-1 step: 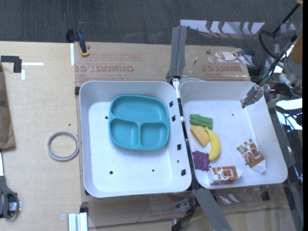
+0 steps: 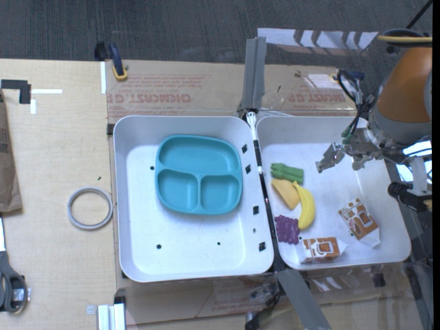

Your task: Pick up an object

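Presently, right bin (image 2: pixel 392 249): bean (image 2: pixel 287 172), banana (image 2: pixel 305 205), yellow wedge (image 2: pixel 286 194), grapes (image 2: pixel 287 228), two cartons (image 2: pixel 358 220).
Left bin (image 2: pixel 185 260): teal plate (image 2: pixel 199 174).
Gripper (image 2: pixel 333 158): fingers spread, gripping nothing, above right bin, right of bean.
Bench: tape ring (image 2: pixel 90 207).

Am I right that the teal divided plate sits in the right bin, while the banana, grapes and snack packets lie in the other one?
Not quite. The camera view shows the teal divided plate in the left bin, not the right. The banana, grapes and snack packets lie in the right bin.
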Available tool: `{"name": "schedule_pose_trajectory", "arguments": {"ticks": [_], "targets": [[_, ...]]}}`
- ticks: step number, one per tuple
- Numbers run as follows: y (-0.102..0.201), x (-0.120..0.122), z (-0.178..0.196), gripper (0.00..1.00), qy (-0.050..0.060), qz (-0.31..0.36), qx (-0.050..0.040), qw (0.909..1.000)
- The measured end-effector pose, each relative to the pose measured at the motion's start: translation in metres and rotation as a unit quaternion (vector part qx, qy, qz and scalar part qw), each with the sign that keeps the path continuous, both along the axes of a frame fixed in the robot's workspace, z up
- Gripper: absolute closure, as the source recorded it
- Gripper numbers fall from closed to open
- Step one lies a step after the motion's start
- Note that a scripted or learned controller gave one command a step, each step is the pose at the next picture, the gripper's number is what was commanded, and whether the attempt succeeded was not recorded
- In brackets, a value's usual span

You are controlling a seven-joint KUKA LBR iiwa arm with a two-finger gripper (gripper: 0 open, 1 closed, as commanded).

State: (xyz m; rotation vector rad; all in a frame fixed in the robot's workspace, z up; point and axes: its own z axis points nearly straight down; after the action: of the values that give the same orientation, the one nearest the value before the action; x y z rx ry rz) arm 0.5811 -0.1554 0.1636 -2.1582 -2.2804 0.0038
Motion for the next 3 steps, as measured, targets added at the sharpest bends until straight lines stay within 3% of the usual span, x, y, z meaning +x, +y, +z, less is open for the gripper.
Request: {"name": "schedule_pose_trajectory", "arguments": {"ticks": [1, 2, 3], "targets": [[0.057, -0.016, -0.033, 0.0, 0.0, 0.134, 0.0009, 0.9909], [0.057, -0.051, -0.073, 0.0, 0.0, 0.268, 0.0013, 0.9635], [0.055, -0.05, -0.064, 1.0, -0.001, 0.265, 0.0011, 0.9643]]}}
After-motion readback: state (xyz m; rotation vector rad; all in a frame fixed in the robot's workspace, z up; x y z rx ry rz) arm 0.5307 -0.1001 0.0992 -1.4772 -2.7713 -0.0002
